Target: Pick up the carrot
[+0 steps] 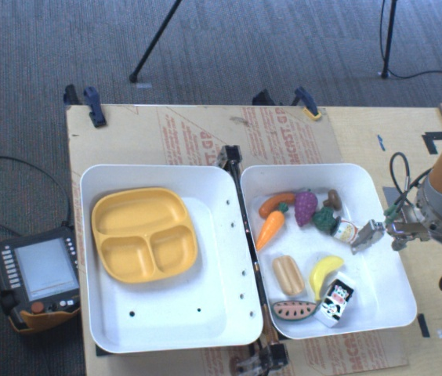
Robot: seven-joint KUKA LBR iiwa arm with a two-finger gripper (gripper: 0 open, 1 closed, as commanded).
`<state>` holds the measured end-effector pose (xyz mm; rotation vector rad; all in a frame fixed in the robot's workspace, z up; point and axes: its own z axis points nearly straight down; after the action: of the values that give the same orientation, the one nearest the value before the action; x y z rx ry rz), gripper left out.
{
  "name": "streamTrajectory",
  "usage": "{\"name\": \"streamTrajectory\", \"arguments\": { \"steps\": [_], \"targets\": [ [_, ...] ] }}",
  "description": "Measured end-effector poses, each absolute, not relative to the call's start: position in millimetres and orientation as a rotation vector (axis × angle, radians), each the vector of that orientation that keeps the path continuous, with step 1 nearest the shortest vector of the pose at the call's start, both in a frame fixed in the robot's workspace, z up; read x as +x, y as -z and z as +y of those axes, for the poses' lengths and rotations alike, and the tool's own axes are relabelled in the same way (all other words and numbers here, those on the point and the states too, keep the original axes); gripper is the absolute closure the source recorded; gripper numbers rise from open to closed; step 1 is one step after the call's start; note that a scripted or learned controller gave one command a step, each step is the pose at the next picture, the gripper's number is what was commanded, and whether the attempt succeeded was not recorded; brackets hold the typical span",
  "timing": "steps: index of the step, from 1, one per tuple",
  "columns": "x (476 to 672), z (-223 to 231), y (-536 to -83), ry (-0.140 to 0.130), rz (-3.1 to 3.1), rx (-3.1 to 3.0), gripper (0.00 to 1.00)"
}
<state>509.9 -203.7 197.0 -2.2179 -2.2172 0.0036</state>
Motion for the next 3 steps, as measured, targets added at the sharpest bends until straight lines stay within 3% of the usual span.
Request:
{"name": "streamTrajectory", "arguments": {
  "steps": [1,2,3],
  "targets": [
    [598.3,-100.8,-233.3,-0.001,-2.027,-2.391,0.0],
    [608.6,-81.8,-84.9,-0.003,-1.937,-2.468,0.0],
    [606.7,-81.9,-89.2,-0.015,-1.932,-2.459,1.0]
  ]
}}
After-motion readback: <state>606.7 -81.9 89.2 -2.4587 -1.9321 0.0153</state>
